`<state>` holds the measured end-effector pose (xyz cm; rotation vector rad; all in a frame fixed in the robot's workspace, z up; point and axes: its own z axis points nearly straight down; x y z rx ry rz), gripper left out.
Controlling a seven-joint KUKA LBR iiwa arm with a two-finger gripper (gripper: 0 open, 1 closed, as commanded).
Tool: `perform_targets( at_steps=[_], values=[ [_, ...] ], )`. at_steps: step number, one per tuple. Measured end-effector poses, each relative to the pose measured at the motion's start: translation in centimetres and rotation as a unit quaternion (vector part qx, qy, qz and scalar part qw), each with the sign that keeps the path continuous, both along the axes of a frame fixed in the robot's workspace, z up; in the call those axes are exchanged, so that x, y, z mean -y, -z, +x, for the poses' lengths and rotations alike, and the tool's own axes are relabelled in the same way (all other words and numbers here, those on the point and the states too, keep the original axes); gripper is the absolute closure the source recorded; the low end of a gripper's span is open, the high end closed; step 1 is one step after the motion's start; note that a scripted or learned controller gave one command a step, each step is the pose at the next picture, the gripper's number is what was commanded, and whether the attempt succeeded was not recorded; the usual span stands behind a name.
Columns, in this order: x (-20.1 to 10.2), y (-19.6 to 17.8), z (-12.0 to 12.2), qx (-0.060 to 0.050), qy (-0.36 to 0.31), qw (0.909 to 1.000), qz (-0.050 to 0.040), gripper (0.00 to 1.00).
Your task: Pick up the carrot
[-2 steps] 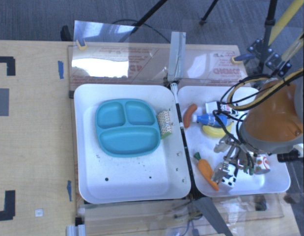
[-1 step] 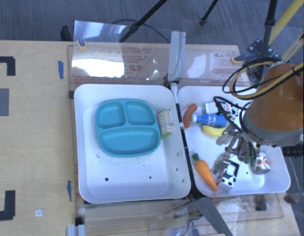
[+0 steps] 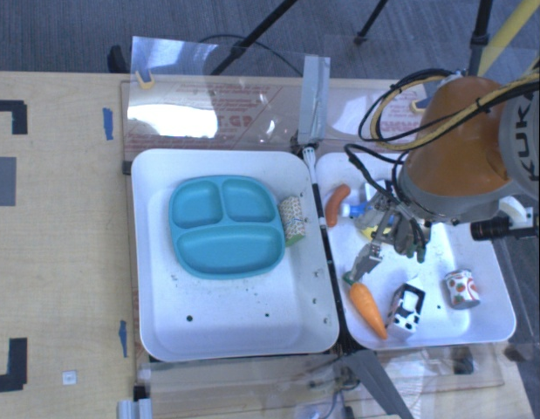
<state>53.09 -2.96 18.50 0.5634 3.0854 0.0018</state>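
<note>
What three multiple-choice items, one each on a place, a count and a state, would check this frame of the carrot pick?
1. Where does the carrot lie?
A. on the blue plate
B. in the right bin
C. on the bench outside the bins

2. How many compartments does the blue plate have?
A. two
B. three
C. five

3. What is the carrot's state?
A. lying on the bin floor, below the gripper
B. lifted between the fingers
C. standing upright on the plate

Answers: 1 B, it rests on the right bin floor near the divider. 2 B, two small sections above one wide one. 3 A, the gripper hovers just above its leafy end.
</note>
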Motion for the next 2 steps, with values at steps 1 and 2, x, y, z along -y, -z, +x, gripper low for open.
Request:
perform_targets(
  at_steps=[1,2],
  values=[
    [3.0,0.0,-5.1,-0.002,-0.189,0.9819,-0.0002,0.0],
    [-1.3,-0.3,3.3,0.001,-0.181,0.9835,-0.0004,0.0]
  ],
)
